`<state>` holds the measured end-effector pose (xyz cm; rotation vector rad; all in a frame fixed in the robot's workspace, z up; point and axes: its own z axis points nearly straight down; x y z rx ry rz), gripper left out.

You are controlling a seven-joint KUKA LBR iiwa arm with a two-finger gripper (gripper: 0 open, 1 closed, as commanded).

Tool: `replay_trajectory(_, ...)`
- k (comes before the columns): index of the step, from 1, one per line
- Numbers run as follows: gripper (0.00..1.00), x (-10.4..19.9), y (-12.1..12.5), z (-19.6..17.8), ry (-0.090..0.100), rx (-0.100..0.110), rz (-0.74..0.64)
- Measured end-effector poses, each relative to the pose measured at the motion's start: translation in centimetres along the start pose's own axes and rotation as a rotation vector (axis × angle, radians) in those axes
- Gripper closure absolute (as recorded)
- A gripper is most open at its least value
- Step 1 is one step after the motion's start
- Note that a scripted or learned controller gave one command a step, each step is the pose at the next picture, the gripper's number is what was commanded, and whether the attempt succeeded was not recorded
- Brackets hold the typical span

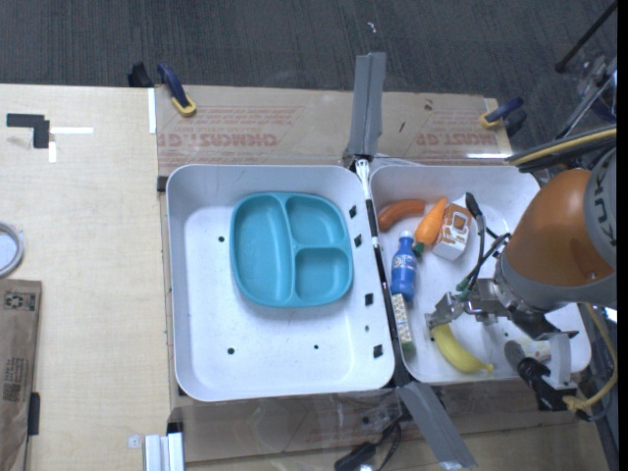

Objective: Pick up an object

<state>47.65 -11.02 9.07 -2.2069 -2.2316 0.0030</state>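
Note:
The right bin (pixel 549 186) holds a yellow banana (pixel 461 351), a blue bottle (pixel 403 264), an orange carrot (pixel 430 223), a reddish sausage (pixel 400 211), a white carton (pixel 453 235) and a thin speckled bar (pixel 401 321). My gripper (pixel 444 312) hangs low in this bin, just above the banana's left end and to the right of the bottle. The arm's orange band (pixel 557 226) hides the bin's right part. Nothing is visibly held.
The left bin (pixel 196 292) carries a teal divided plate (pixel 291 249). A grey divider post (pixel 368 106) stands behind the seam between the bins. Clamps (pixel 177 89) sit at the back edge. A tape roll (pixel 6 251) lies on the bench at far left.

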Motion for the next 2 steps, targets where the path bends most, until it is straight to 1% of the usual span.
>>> replay_trajectory(1,1.0,-0.1,0.0,-0.9,0.0,0.0,0.004)
replay_trajectory(2,1.0,7.4,1.9,-15.4,-0.002,-0.002,0.078)
